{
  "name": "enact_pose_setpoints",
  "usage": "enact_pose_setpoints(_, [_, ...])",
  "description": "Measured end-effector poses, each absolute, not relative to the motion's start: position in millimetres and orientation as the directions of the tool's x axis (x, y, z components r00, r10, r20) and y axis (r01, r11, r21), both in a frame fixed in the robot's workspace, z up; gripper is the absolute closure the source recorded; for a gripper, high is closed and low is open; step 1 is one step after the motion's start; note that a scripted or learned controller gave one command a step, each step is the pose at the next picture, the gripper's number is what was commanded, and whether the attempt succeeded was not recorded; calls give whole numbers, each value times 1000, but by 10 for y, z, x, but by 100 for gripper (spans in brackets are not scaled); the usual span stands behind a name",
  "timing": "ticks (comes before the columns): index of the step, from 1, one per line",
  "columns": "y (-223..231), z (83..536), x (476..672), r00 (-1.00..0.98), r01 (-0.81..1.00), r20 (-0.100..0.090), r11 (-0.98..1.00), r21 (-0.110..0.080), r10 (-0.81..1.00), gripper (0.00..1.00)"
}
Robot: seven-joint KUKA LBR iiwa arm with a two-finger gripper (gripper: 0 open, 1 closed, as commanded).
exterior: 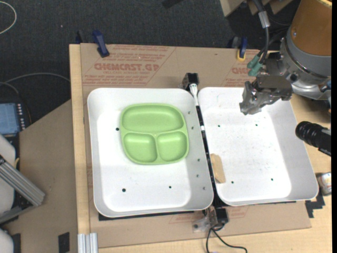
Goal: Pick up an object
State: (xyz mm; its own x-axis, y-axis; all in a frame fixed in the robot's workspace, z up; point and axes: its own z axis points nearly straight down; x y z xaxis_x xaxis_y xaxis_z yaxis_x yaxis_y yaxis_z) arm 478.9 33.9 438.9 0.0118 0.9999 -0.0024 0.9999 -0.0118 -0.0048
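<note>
One green divided plate point(154, 134) lies flat in the left bin point(105, 194), just toward twelve o'clock of its middle. I see my gripper point(248, 107) hanging over the right bin point(295, 188) near its twelve o'clock rim; how its jaws stand I cannot tell.

A brown cardboard sheet with red lettering point(131, 63) covers the bench, held by blue clamps point(100, 43). Dark grey carpeted floor point(79, 9) lies behind, crossed by thin white cables point(6, 20).
</note>
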Motion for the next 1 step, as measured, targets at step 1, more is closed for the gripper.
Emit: enact_pose_setpoints(1, [1105,4341,4787,-8,1000,1,8,-4,1000,100])
